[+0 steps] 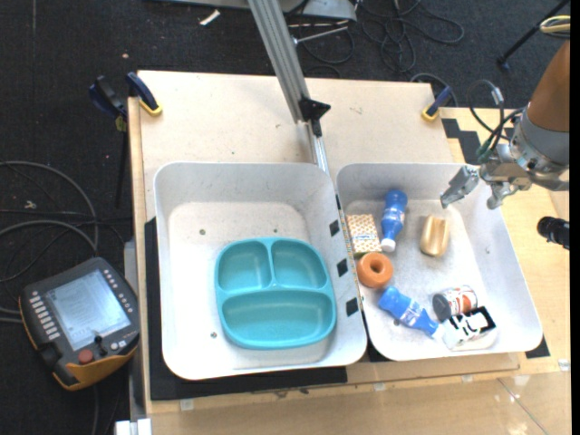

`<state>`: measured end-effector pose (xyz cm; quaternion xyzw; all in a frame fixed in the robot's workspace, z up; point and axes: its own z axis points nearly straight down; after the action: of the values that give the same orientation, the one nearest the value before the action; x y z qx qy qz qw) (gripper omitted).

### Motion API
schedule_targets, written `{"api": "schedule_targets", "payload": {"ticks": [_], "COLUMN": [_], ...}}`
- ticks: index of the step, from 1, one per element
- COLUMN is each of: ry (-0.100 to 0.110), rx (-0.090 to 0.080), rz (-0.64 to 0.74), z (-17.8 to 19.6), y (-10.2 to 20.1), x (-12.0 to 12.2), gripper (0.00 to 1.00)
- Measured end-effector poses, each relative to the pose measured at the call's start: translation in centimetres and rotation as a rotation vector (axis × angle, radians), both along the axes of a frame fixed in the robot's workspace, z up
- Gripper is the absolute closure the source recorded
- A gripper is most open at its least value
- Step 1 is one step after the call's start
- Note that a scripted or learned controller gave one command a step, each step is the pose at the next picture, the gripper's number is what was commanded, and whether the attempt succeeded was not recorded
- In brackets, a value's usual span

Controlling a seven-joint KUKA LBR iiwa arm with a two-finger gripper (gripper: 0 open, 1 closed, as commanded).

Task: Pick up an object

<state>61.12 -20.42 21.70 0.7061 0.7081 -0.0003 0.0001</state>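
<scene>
A dark carpeted floor strewn with black cables surrounds a pale wooden tabletop (227,120), which carries two shallow white bins side by side; a slanted metal pole (281,43) crosses down from the top and ends at the wall between them, and a teach pendant (80,320) with a screen lies on the floor at the lower left. The left bin (181,198) holds a teal divided tray (272,293) lying flat toward its near right part. The right bin (507,270) holds the loose objects: a small blue and white bottle (392,216) lying near the bin's upper middle, a checkered tan packet (362,234) just to its left, an orange ring (374,269) just below the packet, a tan bread-like piece (435,235) to the right of the bottle, a blue block-shaped piece (406,310) near the front, and a red, white and black item (464,314) in the front right corner. The grey arm with its orange band enters from the right edge, and its end effector (478,190) hangs over the upper right part of the right bin, above and to the right of the bread-like piece and apart from it. Its two fingers are spread, pointing down and to the left, with nothing between them. All the objects lie on the bin floor.
</scene>
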Motion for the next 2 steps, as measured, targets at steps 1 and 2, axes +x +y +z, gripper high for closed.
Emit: {"api": "schedule_targets", "payload": {"ticks": [1,2], "ry": [0.000,0.005], "rx": [0.000,0.001], "rz": [0.000,0.001], "z": [0.0,-6.1], "y": [0.0,0.5], "x": [0.0,0.6], "gripper": [0.00,0.00]}}
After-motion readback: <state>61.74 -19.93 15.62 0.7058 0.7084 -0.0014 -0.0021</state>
